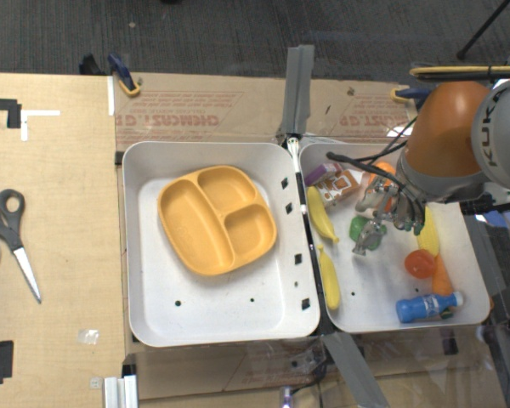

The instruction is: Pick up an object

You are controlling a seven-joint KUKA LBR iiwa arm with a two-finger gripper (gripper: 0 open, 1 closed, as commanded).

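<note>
At the near edge of the right bin [472, 253] a blue bottle [425, 306] lies on its side, its white cap towards the right wall. Just beyond it a small orange ball [420, 264] rests beside an orange carrot-like piece [442, 276], and a yellow fruit [427, 238] sits a little farther back. Along this bin's left wall lie two yellow bananas, the near banana [330, 277] end to end with the far banana [320, 214].

In the left bin [134, 253] a yellow divided plate [217, 218] lies flat, tilted in the plane, with three compartments.

Over the middle of the right bin the gripper [370, 232] reaches down from the grey arm [501, 143], whose orange band [446, 130] bulks above it. Its metal tip is just beside a green object [359, 226], touching or nearly so; whether that object sits between the jaws, and how wide they stand, cannot be told from this slant.

Farther back, near the bin's far-left corner, a purple piece [319, 174] lies against a brown-and-white packet [342, 187].

On the desk [51, 228] to the left, well apart from the bins, lie scissors [15, 240].
</note>
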